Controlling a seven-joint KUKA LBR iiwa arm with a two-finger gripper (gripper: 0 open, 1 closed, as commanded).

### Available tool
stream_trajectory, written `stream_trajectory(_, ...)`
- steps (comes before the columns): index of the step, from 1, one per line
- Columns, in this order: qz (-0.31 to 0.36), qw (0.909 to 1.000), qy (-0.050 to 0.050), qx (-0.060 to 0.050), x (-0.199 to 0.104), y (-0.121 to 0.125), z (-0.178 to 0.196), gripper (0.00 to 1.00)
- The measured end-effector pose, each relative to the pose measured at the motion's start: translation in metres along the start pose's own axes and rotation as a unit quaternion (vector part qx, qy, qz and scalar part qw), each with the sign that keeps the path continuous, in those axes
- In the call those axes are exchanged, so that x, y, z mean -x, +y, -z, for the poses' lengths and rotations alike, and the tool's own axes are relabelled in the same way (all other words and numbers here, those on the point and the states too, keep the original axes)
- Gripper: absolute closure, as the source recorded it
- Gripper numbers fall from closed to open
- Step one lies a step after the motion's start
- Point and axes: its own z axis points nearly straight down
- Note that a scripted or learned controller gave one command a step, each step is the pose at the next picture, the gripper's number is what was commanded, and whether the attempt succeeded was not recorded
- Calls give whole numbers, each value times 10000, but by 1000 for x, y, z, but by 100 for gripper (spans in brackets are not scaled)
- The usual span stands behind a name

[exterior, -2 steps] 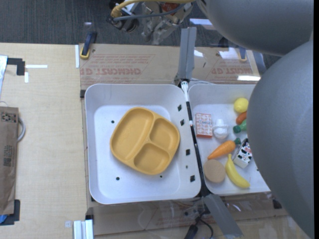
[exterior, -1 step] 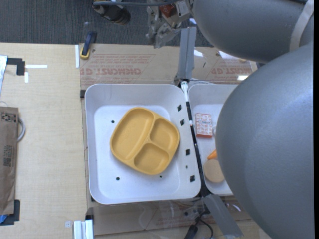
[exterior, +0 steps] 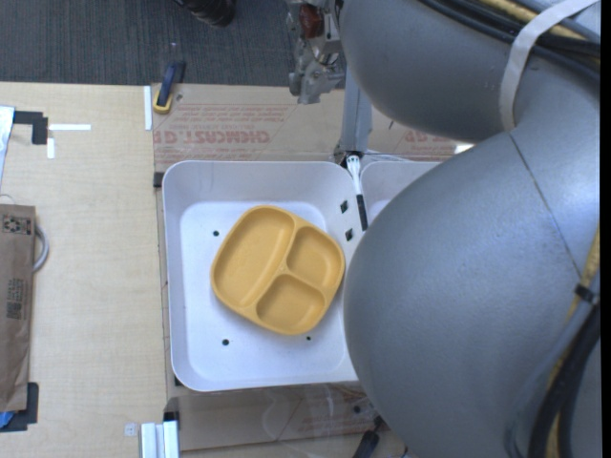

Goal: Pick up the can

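Frankly, you cannot judge which way the can lies from the claw: the bulky grey arm (exterior: 477,256) covers the right-hand white bin (exterior: 391,184). The left shallow white bin (exterior: 191,351) carries a yellow three-compartment plastic plate (exterior: 277,270).

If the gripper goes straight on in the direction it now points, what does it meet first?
That cannot be judged from this view. The grey arm covers the right bin, so the gripper's direction stays unknown. The arm probably reaches down into that bin. The yellow divided plate lies in the left bin, apart from the arm.
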Motion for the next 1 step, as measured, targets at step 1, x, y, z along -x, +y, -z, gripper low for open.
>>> stream_trajectory(1,-43,10000,-7,2,27,64,-19,100)
